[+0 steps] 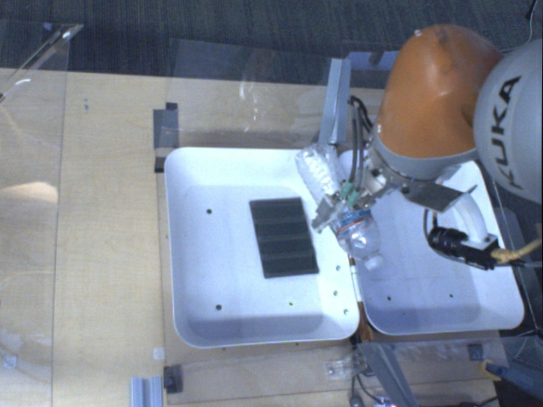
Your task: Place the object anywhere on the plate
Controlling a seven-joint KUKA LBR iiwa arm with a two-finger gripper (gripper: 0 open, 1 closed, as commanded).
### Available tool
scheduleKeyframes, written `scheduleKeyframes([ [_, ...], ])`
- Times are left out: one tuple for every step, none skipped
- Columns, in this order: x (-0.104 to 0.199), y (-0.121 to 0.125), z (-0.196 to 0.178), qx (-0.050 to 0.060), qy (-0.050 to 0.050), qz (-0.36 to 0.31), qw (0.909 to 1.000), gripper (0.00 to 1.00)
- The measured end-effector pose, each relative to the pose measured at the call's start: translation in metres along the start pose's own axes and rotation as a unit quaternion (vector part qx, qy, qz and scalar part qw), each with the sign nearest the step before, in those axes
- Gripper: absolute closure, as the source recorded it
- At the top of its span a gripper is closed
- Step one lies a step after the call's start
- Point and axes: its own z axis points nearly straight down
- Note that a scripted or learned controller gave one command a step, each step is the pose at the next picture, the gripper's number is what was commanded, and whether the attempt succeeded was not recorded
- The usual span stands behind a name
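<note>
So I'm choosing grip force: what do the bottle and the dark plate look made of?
The bottle looks like thin clear plastic: see-through, with glints, crinkled, so probably crushable. The plate looks like a rigid matte slab, dark grey to black, with cross grooves; plastic or rubber, I can't tell which. It lies flat in the left bin.

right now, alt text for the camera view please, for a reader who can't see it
A grey and orange robot arm reaches in from the right, its gripper over a clear plastic bottle that lies across the seam between two white bins. A dark ridged plate lies in the left bin.
</note>
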Motion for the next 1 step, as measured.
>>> scheduleKeyframes([
  [0.0022,0.0564,0.0786,0.001,0.001,-0.031,0.9995,1.0],
])
